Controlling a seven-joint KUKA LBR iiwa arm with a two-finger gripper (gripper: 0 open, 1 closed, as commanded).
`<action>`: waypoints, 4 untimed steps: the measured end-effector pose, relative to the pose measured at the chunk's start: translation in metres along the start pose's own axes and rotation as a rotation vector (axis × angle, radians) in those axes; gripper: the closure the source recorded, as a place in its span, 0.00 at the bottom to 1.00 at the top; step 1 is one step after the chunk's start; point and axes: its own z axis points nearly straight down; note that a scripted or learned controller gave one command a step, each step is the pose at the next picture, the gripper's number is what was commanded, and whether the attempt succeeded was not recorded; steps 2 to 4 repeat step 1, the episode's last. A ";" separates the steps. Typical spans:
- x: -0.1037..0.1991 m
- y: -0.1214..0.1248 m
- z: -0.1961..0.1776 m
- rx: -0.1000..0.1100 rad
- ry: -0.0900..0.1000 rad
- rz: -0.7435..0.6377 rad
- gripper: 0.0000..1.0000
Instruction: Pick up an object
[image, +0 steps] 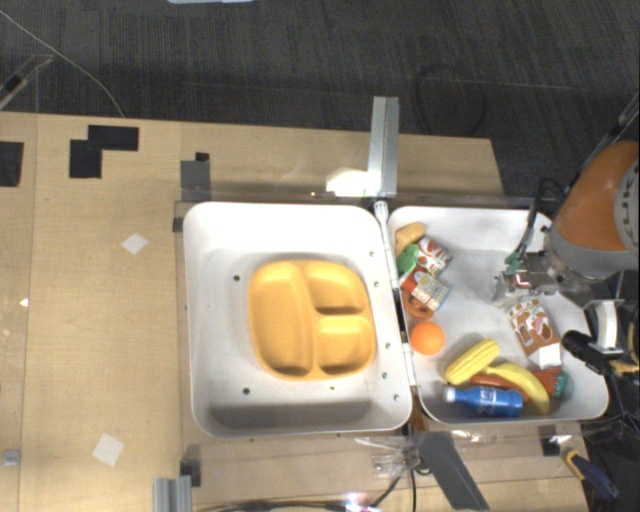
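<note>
The right bin (470, 225) holds several small objects. An orange ball (428, 339) lies near its left wall. A yellow corn cob (471, 361), a banana (527, 383) and a blue bottle (484, 400) lie along the front. A red and white packet (529, 324) sits at the right side. Colourful packets (428, 275) and a yellow-green piece (407, 241) crowd the back left. My gripper (516, 283) hangs low over the right side of this bin, just behind the red and white packet. I see nothing held in it.
The left bin (215, 300) bears a yellow divided plate (308, 318). The grey arm with its orange band (598, 215) comes in over the right bin's right rim. A metal post (384, 145) stands behind the gap between the bins.
</note>
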 end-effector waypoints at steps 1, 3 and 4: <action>-0.007 -0.029 0.011 0.002 0.000 0.249 1.00; -0.007 -0.029 0.011 0.002 0.000 0.249 1.00; -0.007 -0.029 0.011 0.002 0.000 0.249 1.00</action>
